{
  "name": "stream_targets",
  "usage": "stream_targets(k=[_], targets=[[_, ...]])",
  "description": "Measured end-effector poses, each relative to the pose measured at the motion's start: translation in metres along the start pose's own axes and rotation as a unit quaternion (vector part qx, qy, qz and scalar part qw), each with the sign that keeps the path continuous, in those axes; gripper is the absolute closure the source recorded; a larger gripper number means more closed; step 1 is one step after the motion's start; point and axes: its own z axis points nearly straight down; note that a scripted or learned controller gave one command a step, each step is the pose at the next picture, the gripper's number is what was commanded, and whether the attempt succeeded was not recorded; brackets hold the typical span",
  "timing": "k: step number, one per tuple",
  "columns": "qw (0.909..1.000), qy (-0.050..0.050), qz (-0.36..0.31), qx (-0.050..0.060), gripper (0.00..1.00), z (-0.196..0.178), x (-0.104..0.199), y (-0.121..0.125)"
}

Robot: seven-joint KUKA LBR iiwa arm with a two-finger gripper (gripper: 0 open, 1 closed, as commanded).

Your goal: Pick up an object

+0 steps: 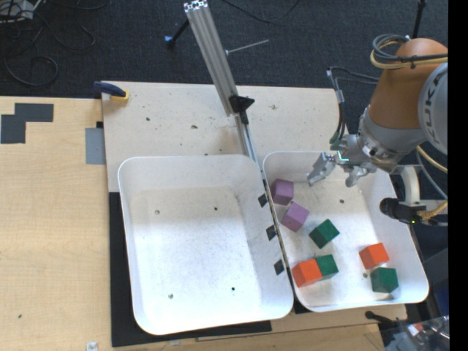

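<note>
Everything is placed relative to the right bin (420, 282), the white tray on the side where the arm comes in. Nearest to the camera, inside its front part, a dark green cube (384, 278) is seen by the front right corner, with an orange cube (374, 255) just behind it. Toward the front left of the same bin, a second orange cube (307, 272) is found touching a green cube (327, 265). A further green cube (324, 232) is set near the middle of the bin. Behind it, along the left wall of the bin, two purple cubes are seen: one (295, 216) tilted, the other (282, 191) just behind it. Over the rear part of the bin the pincer (338, 172) is held, its two fingers spread apart, with nothing between them. The left bin (146, 168) lies beside the right bin, on the surface (168, 119). Behind both bins, a slanted metal rail (213, 53) is seen.
</note>
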Motion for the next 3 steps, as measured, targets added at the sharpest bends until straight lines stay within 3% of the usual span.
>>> stream_targets(k=[1, 2, 3], targets=[[1.0000, 0.000, 0.001, -0.003, 0.00, -0.003, -0.001, 0.001], [1.0000, 0.000, 0.001, 0.001, 0.00, 0.061, 0.004, 0.002], [0.9999, -0.004, 0.002, -0.012, 0.00, 0.093, -0.005, 0.008]])
